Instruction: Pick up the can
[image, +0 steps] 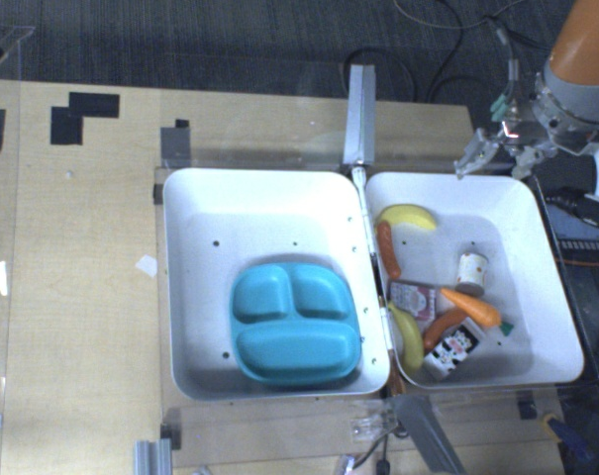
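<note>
The can is small and pale with a dark top. It stands in the right bin, right of centre and just above an orange carrot. My gripper hangs over the far rim of the right bin, well behind the can and a little to its right. Its two fingers are spread apart with nothing between them, so it is open.
The right bin also holds a yellow banana, a reddish sausage, a dark red packet, a second banana and a black-and-white box. A blue divided plate lies in the left bin.
</note>
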You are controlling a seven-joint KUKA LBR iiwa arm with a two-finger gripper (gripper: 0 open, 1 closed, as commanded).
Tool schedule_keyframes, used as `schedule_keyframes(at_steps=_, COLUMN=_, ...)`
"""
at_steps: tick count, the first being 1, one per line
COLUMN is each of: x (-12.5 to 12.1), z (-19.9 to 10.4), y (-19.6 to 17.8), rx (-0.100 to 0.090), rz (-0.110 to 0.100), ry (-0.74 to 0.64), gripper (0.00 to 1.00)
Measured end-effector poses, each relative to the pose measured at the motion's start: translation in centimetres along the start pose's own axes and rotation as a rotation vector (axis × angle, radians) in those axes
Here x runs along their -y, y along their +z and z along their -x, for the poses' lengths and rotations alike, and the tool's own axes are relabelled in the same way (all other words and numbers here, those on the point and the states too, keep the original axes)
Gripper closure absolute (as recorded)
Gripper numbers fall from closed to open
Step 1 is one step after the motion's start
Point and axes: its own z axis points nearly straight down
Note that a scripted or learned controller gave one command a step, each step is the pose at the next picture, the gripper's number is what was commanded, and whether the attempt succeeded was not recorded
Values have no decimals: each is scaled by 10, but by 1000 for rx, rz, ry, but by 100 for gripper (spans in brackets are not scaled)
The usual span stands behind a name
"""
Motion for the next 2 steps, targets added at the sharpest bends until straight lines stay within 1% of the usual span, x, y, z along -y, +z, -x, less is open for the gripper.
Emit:
schedule_keyframes(at_steps=1, x=36, z=21, y=182, rx=0, rz=-2, ry=155, gripper=0)
schedule_keyframes(at_steps=2, x=-3, z=47, y=197, rx=0, rz=2, ry=340, gripper=0)
